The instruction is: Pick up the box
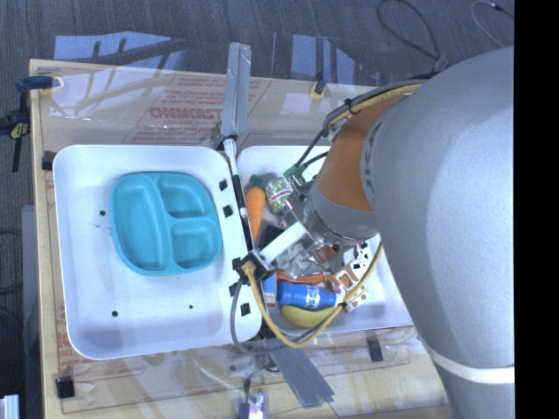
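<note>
While jaws' state cannot be told, grey arm [437,199] overhangs right bin [271,160]; smooth turquoise tray [166,223] left.

Bench [113,103] (cardboard-topped) with two white bins [79,260] side by side

Arm [437,208] covers most of the right bin [262,160]; bin's right half and far corner hidden. Arm itself cut off by right and bottom edges. Jaws buried under the wrist, state unreadable. Carrot [255,208] lower end hidden behind wrist hardware. Blue bottle [306,297] and yellow fruit [301,317] partly masked by cables. Box not identifiable in the clutter.
</note>
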Motion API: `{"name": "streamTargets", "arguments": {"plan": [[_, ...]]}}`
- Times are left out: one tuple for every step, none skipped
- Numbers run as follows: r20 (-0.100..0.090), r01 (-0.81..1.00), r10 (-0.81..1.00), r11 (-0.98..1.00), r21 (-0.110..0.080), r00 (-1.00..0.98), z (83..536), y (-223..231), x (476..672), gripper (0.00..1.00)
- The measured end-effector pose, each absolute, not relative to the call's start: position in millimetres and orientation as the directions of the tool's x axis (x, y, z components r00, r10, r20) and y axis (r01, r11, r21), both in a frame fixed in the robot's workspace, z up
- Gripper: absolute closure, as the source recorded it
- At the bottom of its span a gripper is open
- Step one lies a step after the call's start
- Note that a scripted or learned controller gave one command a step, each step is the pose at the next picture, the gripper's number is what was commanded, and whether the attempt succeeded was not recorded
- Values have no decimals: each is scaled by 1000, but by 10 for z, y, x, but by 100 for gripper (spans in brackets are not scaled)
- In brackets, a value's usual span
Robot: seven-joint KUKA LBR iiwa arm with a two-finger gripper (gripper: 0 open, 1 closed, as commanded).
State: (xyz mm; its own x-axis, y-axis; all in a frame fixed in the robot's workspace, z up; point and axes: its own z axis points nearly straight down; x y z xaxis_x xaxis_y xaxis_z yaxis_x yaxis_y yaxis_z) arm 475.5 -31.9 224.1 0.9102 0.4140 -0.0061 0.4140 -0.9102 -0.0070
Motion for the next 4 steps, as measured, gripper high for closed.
{"name": "streamTargets", "arguments": {"plan": [[-9, 330, 330, -944, -8, 944, 1914, -225, 4961, 100], [-5, 209, 209, -978, -5, 978, 2371, 113, 4762, 100], [-2, 207, 207, -978, -4, 978, 3208, -475, 4771, 100], [-5, 380, 380, -925, -6, 925, 2996, 119, 4801, 100]]}}
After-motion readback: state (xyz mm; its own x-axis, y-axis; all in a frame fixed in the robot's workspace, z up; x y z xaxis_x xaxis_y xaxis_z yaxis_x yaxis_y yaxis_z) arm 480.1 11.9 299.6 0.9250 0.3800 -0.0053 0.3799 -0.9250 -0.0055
